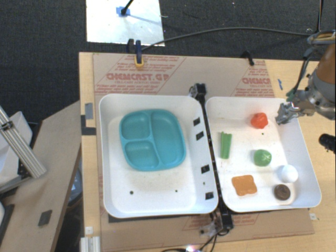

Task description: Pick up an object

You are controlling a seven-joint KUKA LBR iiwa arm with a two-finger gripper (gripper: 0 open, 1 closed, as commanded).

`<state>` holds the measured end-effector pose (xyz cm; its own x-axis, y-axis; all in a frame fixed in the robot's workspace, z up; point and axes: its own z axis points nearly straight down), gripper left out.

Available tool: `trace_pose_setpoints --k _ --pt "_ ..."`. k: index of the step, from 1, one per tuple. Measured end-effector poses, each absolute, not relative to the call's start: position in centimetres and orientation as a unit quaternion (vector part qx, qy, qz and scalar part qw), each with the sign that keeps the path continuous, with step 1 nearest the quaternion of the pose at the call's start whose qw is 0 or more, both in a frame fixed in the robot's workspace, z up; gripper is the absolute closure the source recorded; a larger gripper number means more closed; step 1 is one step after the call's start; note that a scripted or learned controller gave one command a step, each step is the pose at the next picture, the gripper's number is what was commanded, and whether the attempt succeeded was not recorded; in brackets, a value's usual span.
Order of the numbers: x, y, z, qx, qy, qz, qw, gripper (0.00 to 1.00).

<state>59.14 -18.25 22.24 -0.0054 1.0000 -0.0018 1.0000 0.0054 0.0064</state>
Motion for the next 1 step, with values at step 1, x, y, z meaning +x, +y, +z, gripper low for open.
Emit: trace_pose_setpoints --k 1 --pt "59.28 -18.34 26.58 0.705 0.709 0.0014 0.003 1.00"
